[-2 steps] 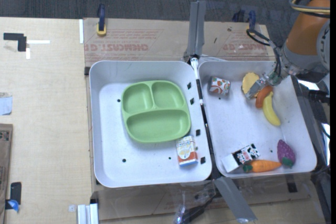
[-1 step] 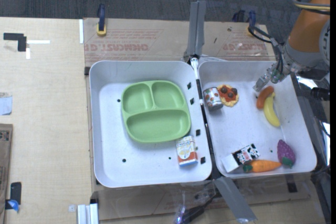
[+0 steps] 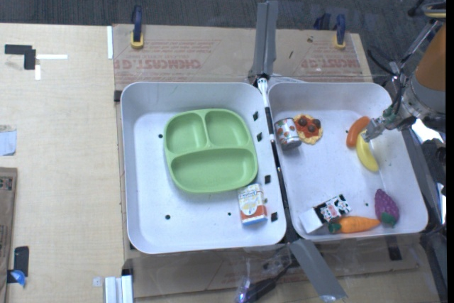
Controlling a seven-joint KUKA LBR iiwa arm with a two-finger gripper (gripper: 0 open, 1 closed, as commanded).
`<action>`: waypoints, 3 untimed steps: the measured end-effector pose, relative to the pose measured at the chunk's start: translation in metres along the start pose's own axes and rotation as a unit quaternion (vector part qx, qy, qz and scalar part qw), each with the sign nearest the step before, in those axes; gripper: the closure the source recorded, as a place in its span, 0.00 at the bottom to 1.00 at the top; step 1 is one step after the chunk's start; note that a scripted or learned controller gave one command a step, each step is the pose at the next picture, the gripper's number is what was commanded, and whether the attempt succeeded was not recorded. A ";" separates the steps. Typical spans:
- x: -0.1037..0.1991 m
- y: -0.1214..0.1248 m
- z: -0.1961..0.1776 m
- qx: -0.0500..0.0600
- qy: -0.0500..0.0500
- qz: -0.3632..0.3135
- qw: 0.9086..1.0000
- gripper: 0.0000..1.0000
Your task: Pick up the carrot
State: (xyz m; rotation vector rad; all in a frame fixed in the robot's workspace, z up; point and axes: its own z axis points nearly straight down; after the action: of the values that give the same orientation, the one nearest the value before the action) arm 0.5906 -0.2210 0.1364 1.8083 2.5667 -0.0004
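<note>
So the arm's only at the approach stage, nothing grabbed yet. The gripper (image 3: 376, 128) hangs over the far right part of the right bin (image 3: 418, 223), right by the banana (image 3: 367, 152) and an orange-red thing (image 3: 356, 131) I can't identify. Can't tell how it's set, too small and blurry. The carrot (image 3: 355, 225) lies flat at the near edge of that bin, between a milk carton (image 3: 325, 213) and the grapes (image 3: 386, 206), well apart from the gripper. I reckon the next move is heading nearer and coming down along it.

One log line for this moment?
carrot: right bin's near edge, ungrasped | gripper: far right, over banana | grip: unclear
</note>
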 end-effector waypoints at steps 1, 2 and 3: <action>0.034 -0.039 0.000 0.001 0.001 -0.030 1.000 1.00; 0.052 -0.040 -0.050 0.000 0.000 0.074 0.997 1.00; 0.070 -0.092 -0.051 0.001 0.001 0.124 0.992 1.00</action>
State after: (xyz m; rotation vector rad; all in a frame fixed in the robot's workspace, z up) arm 0.4803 -0.1861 0.1869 2.1137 2.3261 -0.0020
